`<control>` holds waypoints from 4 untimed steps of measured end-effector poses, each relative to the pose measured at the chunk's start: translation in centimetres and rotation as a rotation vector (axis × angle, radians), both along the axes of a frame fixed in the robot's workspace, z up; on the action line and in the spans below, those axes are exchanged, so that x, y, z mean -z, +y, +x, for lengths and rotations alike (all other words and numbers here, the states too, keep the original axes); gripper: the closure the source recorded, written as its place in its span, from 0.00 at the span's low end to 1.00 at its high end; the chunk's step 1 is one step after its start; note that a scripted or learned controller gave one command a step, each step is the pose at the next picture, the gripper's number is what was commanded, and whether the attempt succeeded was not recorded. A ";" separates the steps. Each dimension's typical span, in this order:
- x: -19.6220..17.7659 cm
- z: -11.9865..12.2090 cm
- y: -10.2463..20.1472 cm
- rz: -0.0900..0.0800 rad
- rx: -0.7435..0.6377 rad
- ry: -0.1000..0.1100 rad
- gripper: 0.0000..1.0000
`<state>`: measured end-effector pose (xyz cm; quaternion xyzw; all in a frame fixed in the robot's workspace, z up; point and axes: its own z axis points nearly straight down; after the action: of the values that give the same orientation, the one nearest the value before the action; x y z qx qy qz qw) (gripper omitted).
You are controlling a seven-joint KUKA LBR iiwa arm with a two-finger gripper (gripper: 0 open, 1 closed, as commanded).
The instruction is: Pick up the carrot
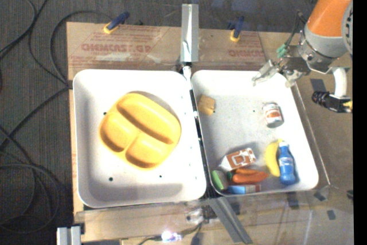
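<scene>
Carrot: the slim orange-red carrot (250, 176) lies flat in the right white bin (241, 117), close to that bin's near edge and about midway along it, pointing roughly side to side.
Against the carrot: a small red-and-white printed carton (241, 158) sits just behind it, touching or nearly so; a flat red-and-blue packet (245, 187) lies just in front of it, along the near wall.
Left of the carrot: a green rounded piece (218, 180) rests in the near-left corner of the right bin, just beside the carrot's end.
Right of the carrot: a yellow banana-shaped toy (272, 158) stands on end beside a blue plastic bottle with a red cap (285, 164), both near the right bin's near-right corner.
Farther back: a small red-and-white can (273, 114) lies near the bin's right wall, well apart from the carrot; a tan square block (206, 104) sits by the left wall.
Left bin: the left white bin (92, 181) holds a large yellow divided plastic tray (140, 129), upside down or dome-like, near its middle.
Hand: the grey two-finger hand (267, 72) hangs over the far-right corner of the right bin, well apart from the carrot; its fingers look spread apart with nothing between them.
Surface: a brown cardboard-covered surface (132, 46) carries both bins, with clamps along its far edge.
</scene>
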<state>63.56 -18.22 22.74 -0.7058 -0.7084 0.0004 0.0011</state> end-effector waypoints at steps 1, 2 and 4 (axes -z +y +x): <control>10.9 -6.7 0.6 0.003 -0.150 -0.014 0.00; 13.8 -9.6 6.8 -0.003 0.041 -0.013 0.00; 10.2 -13.9 7.1 -0.003 -0.330 -0.013 0.00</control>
<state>49.67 -11.13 12.53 -0.5799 -0.8147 -0.0031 -0.0048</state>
